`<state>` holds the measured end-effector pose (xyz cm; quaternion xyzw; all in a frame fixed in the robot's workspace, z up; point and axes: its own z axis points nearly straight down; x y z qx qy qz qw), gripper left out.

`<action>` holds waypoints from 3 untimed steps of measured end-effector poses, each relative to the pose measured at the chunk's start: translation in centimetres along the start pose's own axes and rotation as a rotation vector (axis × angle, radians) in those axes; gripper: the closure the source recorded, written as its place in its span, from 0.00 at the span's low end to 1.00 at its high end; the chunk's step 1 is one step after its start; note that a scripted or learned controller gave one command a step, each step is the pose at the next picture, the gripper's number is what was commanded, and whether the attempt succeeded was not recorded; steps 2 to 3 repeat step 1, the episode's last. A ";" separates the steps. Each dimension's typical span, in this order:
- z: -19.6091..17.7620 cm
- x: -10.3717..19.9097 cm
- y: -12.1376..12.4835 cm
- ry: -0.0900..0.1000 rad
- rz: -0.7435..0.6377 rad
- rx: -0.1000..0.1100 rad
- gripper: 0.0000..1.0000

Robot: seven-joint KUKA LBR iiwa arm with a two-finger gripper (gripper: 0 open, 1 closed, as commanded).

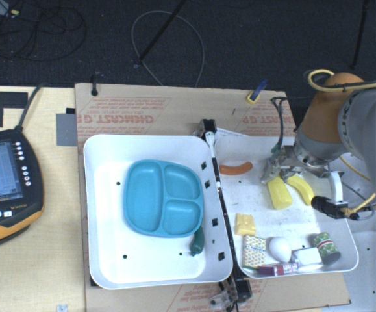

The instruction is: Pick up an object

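My gripper (282, 171) hangs low over the back of the right bin (350, 252), under the grey wrist and its orange band. Right below and in front of it lie a yellow block (278, 194) and a yellow banana (301, 188), side by side. I see nothing held in the gripper. An orange sausage (235, 168) lies to its left, near the bin divider. Toward the bin's front sit a cheese wedge (244, 224), a white egg (279, 247), a patterned box (254, 249), a small can (326, 245) and a red-tipped pen (275, 270).
The left bin (103, 252) holds a blue divided plate (163, 197) and a dark green object (197, 241) at its front right. A teach pendant (6, 184) lies on the bench at far left. Cables run behind the bins.
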<state>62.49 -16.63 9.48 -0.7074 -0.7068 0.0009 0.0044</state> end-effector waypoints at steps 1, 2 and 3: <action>-9.5 12.3 -3.0 0.001 -0.012 -0.009 1.00; -9.5 12.3 -3.0 0.001 -0.012 -0.009 1.00; -9.5 12.3 -3.0 0.001 -0.012 -0.009 1.00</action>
